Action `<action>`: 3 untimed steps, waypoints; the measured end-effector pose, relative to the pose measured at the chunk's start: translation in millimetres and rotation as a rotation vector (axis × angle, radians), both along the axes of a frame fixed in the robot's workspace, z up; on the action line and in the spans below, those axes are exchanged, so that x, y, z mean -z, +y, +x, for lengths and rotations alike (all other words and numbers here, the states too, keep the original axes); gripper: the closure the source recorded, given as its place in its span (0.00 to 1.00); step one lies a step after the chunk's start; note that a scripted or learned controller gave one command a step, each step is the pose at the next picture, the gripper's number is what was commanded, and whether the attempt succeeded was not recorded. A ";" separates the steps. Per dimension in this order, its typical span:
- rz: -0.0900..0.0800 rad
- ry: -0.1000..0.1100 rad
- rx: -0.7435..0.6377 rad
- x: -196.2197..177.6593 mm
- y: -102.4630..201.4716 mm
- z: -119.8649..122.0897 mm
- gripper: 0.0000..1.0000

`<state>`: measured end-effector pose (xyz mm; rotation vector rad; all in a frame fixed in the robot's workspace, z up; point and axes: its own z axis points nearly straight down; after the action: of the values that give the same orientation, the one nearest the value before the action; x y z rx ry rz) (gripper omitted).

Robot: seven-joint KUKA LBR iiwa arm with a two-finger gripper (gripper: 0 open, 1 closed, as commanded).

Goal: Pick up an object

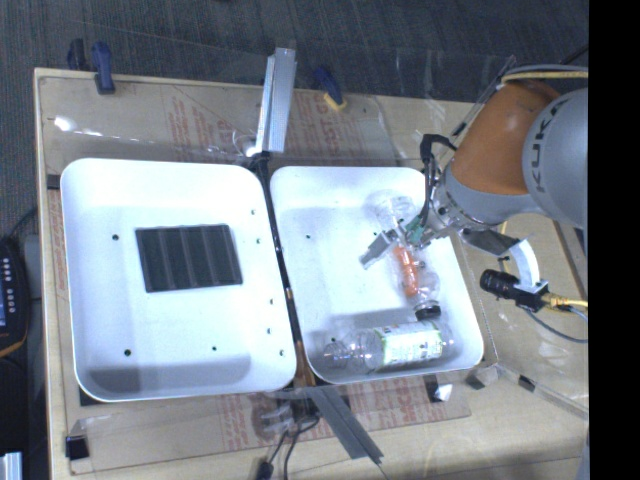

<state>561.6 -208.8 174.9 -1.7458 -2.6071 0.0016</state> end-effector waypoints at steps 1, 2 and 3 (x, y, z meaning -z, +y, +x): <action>-0.002 -0.002 0.149 50.6 12.6 51.9 0.00; -0.004 -0.010 -0.059 45.1 3.8 70.1 0.00; -0.001 -0.002 -0.035 30.4 -0.2 32.6 0.00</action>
<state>594.1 -209.0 144.4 -1.7019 -2.6392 0.0013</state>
